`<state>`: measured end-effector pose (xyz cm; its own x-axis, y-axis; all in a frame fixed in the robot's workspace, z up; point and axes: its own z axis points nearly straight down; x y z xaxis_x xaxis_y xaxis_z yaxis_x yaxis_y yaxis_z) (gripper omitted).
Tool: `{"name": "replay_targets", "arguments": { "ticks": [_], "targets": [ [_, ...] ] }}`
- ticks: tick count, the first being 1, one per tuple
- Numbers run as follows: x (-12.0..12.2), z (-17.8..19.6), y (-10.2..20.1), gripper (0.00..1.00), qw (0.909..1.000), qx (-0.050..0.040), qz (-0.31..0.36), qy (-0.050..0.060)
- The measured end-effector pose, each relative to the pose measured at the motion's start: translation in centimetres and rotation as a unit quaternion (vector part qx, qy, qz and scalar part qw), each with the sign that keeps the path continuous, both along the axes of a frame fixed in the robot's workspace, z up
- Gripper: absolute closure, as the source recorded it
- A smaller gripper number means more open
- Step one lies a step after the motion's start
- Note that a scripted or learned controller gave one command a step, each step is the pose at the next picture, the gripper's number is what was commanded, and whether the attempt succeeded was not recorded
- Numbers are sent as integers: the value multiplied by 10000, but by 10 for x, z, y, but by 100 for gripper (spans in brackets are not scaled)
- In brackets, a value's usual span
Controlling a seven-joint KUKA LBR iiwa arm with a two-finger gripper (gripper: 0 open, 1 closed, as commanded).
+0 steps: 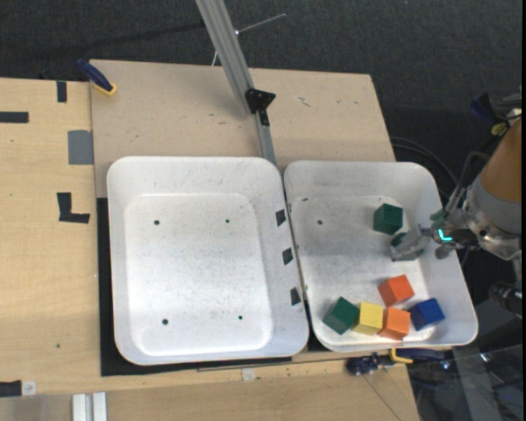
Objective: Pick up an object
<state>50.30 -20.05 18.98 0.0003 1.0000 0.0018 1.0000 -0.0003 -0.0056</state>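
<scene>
Grey, our pincer [409, 246] hovers in the right white bin [333, 182] below a dark green cube [387, 218] (whether clenched, we cannot tell).

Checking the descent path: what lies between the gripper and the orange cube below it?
Bare bin floor between gripper and orange cube, per the camera view.

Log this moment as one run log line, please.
arm: over right bin | gripper: low, just below green cube, nothing seen held | other cubes: clustered at bin's near edge | pick: not yet done
</scene>
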Motion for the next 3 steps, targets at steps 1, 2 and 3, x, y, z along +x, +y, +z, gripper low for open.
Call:
{"name": "replay_targets", "arguments": {
  "ticks": [1,2,3],
  "targets": [
    [1,2,0,0,10000,-7,8,-20],
    [3,-46,9,0,10000,-2,7,4],
    [2,-100,10,0,10000,-8,6,-3]
  ]
}}
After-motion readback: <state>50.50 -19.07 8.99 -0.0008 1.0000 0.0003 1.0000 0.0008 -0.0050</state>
